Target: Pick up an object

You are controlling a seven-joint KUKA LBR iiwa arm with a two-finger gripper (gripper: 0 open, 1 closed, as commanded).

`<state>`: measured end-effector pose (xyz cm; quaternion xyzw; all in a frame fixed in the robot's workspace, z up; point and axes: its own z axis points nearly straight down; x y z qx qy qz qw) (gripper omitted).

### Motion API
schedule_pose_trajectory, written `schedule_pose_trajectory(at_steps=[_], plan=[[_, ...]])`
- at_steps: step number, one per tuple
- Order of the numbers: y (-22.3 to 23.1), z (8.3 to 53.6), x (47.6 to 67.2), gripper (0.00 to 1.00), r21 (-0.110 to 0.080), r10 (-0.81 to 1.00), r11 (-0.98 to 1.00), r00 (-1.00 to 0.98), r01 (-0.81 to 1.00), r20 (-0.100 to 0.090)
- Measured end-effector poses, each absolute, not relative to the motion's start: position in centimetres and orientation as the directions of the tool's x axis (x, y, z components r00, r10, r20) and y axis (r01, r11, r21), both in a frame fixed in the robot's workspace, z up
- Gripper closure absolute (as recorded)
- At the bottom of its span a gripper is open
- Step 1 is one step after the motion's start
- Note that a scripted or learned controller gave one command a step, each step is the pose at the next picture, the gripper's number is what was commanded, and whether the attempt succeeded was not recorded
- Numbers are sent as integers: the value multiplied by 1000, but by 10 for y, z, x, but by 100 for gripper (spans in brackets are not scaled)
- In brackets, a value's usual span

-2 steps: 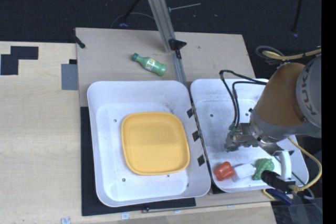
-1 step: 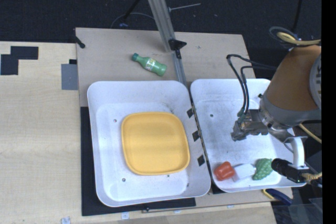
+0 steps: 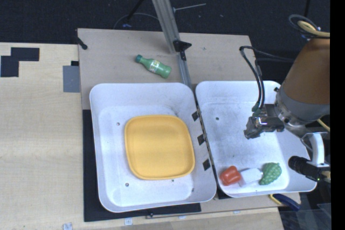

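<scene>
In the right bin [image 3: 232,105], a red pepper-like object [image 3: 230,175], a small white object [image 3: 250,176] and a green knobbly object [image 3: 270,173] lie along the near edge. My gripper [image 3: 254,130] hangs over the right half of that bin, up and to the right of the red object and apart from all three. Nothing shows between its fingers.
A yellow square plate [image 3: 159,146] lies in the left bin [image 3: 108,99]. A green bottle [image 3: 153,65] rests on the bench behind the bins. A slanted metal rail [image 3: 164,5] rises from the divider. Black cable [image 3: 257,78] loops above the gripper.
</scene>
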<state>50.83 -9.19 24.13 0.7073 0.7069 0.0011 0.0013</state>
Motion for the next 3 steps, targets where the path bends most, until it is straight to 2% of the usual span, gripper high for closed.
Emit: schedule_pose_trajectory(at_steps=[1, 3], plan=[[-93, 260, 509, 100, 1, 1000, -1, 1, 1000, 0], [18, 235, 500, 100, -2, 1000, 4, -4, 1000, 1]])
